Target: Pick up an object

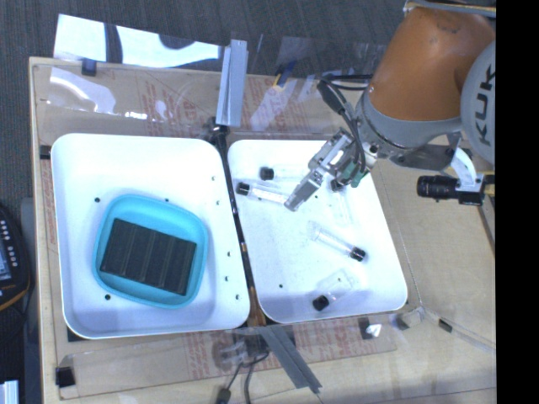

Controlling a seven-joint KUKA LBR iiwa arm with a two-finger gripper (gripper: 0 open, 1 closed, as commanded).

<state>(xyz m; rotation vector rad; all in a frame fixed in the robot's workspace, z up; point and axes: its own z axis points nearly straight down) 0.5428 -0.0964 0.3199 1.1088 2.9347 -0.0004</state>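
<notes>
Several small clear tubes with black caps lie in the right bin (383,293). One tube (259,193) rests at the upper left, its black cap toward the divider. A lone black cap (267,173) sits just above it. Another tube (338,245) lies right of centre, and a third tube (331,291) lies near the front wall. My gripper (296,200) hangs slanted down-left over the bin's upper middle, its tip right beside the end of the upper-left tube. I see nothing held in it.
The left bin (67,225) holds a blue tray (114,217) with a dark ridged block (150,257) in it. A grey metal bar (231,82) stands at the back between the bins. The arm's orange band (421,49) looms over the back right corner.
</notes>
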